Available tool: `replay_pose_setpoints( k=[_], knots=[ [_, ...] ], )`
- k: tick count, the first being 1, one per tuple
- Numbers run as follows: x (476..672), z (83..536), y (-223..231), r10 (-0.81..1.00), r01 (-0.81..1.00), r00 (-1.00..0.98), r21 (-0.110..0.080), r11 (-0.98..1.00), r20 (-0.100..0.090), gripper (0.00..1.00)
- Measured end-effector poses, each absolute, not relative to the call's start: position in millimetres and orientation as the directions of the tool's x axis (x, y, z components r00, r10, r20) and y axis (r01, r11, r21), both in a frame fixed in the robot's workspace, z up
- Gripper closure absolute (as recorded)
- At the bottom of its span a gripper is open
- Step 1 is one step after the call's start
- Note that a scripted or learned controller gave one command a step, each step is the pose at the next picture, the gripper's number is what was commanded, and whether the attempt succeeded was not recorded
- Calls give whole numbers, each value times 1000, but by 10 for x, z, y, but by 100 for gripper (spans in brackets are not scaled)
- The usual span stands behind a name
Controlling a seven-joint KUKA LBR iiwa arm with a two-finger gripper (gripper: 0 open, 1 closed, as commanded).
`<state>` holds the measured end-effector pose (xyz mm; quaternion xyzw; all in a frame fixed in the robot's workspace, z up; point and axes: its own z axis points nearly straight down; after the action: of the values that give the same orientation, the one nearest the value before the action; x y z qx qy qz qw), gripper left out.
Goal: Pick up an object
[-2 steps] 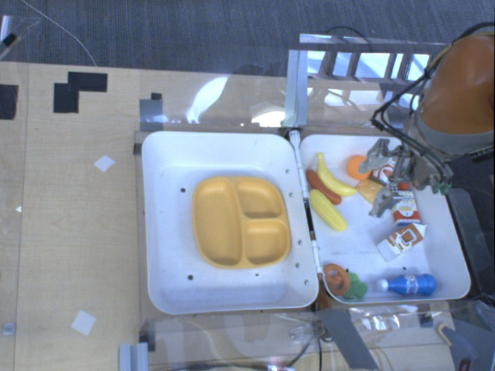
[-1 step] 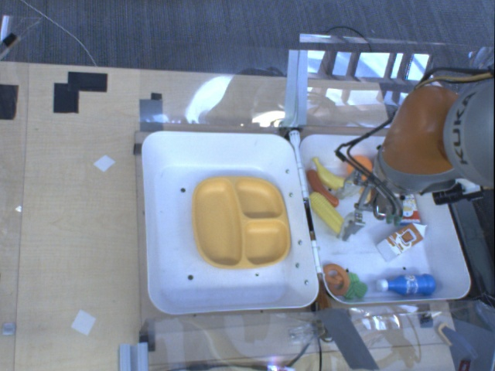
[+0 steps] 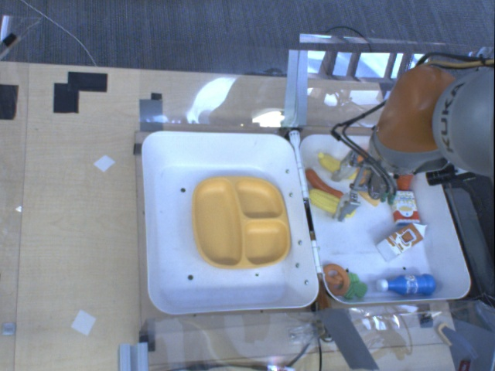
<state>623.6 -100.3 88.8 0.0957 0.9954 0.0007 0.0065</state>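
We are looking down at the worktop [image 3: 69,230], where the tool [image 3: 354,195] is hanging low over the right bin [image 3: 456,273], among the pieces at its upper left. Its thin grey fingers [image 3: 344,207] are reaching down beside a yellow corn-like piece [image 3: 325,201]; we cannot tell how far apart they are standing, nor whether anything is caught between them.

That yellow piece is the nearest candidate for picking: short, rounded, bright yellow, lying in the right bin close to the wall shared with the other bin. Its long axis is running at a slant, from upper left to lower right. An orange-red carrot-like piece [image 3: 315,179] is lying just above it, along much the same slant, and a second yellow piece [image 3: 329,161] is sitting further up.

The right bin is also holding a small red and white carton [image 3: 404,205] just right of the tool, a tilted red and white box [image 3: 402,240] below it, a blue bottle [image 3: 410,285] lying on its side near the lower edge with its long axis nearly horizontal, and an orange and green toy [image 3: 345,281] in the lower left corner.

The left bin [image 3: 166,207] is carrying a yellow divided tray [image 3: 240,221], resting flat near its middle.
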Motion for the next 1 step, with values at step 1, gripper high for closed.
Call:
replay_pose_setpoints(
  k=[1],
  knots=[
    [6272, 1030, -991, 184, 184, -983, 3, 983, -25, 100]
  ],
)
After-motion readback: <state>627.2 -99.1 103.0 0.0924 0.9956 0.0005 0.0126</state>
